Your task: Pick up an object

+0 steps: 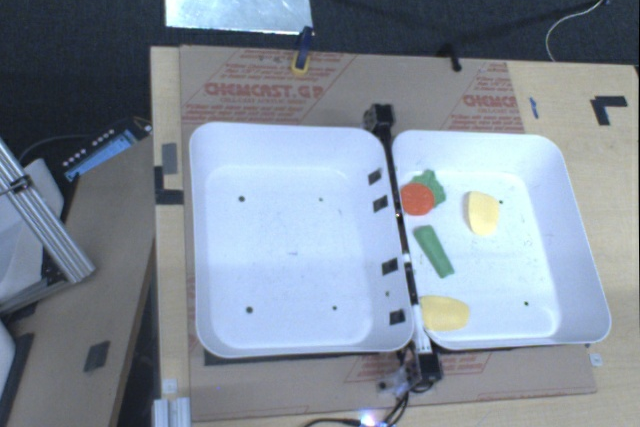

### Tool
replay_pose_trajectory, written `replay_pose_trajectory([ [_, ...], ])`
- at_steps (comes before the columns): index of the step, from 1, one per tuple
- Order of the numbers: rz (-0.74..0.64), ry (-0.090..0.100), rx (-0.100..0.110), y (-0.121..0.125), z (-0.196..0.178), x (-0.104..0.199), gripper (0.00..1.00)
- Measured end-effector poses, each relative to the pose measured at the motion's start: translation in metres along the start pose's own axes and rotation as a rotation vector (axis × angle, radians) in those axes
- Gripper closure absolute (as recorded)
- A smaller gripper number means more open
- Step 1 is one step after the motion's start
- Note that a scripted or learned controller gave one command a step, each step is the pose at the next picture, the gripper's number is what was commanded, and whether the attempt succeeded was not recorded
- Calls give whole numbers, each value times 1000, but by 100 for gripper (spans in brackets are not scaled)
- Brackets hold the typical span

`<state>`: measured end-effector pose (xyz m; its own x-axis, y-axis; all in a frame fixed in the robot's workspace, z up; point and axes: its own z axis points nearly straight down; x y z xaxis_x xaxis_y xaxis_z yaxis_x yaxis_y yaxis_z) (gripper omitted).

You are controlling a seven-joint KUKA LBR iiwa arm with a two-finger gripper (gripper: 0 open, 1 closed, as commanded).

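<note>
While 4 objects lay in right bin (560,215), all crowded toward its left side: red-green piece (420,195) far, pale yellow piece (481,213) right of it, green stick (434,250) with long axis near-far, yellow piece (444,313) nearest. Gripper state: cannot tell.

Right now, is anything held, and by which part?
Nothing is seen held. The red and green toy, pale yellow piece, green stick and yellow piece all lie loose in the right bin.

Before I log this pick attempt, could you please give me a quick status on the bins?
Four items in right bin: tomato, green stick, two yellow pieces. All lying free, none lifted. Nothing on top of them.
</note>
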<state>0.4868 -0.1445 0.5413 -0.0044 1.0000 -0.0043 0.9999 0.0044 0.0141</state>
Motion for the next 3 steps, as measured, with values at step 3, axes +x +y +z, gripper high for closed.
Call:
replay_pose_trajectory([
  [3,-1,2,6,38,24,22,100],
])
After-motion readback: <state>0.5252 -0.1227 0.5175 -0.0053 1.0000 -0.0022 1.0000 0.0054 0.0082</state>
